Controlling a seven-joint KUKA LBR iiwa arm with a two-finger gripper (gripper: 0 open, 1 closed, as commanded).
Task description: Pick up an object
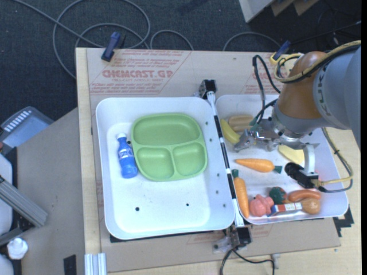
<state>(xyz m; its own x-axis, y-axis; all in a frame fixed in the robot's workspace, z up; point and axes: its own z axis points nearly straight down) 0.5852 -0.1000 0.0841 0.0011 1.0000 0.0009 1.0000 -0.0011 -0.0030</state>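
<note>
Orange carrot (255,165) is lying with its long axis left-right, tip pointing left, below my pincer (248,141); whether the pincer is gripping, I cannot tell.

The surface (143,73) — a board printed with red lettering — carries two white bins touching side by side: left bin (166,211) at nine o'clock, right bin (241,103) at three.

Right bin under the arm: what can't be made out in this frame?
- Gripper: its fingers blur into the wrist above; open or shut is unclear.
- Yellow piece: partly covered by the arm.
- Small items at the bin's near edge: too small and crowded to identify.
</note>
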